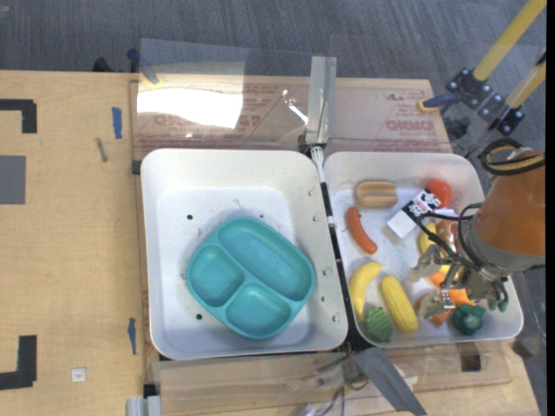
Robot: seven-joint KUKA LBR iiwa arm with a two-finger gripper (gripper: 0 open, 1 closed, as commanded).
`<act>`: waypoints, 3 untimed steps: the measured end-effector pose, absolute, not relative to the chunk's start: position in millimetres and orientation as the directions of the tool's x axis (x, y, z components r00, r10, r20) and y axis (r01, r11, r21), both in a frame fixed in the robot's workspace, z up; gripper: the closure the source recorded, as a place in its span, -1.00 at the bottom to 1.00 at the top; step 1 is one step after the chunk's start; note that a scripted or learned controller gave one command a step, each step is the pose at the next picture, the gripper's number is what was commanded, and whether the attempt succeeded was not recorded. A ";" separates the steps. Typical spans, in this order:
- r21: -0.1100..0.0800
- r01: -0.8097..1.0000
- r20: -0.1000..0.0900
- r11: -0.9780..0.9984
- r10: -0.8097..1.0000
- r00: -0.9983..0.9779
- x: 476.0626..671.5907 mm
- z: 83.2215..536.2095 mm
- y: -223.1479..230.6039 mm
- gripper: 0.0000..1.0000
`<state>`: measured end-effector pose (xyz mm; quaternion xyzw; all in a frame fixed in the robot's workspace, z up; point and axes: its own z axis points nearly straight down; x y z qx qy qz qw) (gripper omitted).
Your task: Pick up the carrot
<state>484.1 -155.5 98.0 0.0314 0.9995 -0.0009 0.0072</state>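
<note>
Carrot [447,298] lies in the right bin [499,334], near its front right corner, right under the gripper [444,286] and partly hidden by it; just an orange patch shows, with a green piece [469,319] just beside it (maybe its leafy top, hard to say). Whether the gripper is open or closed cannot be told. It looks like a light, stiff, smooth plastic toy, so a grip across the thick middle should slip least. Corn [398,302] lies near on the left.

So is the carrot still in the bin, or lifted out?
Still in the right bin: the carrot lies on the floor near the front right corner, under the gripper.
</note>
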 end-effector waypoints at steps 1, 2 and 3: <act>0.001 0.134 -0.009 0.991 0.134 -0.991 512.2 171.3 -116.7 1.00; -0.006 -0.077 -0.014 0.997 -0.077 -0.997 547.8 273.1 -193.6 1.00; -0.005 -0.078 -0.020 0.997 -0.078 -0.997 549.9 282.2 -191.0 1.00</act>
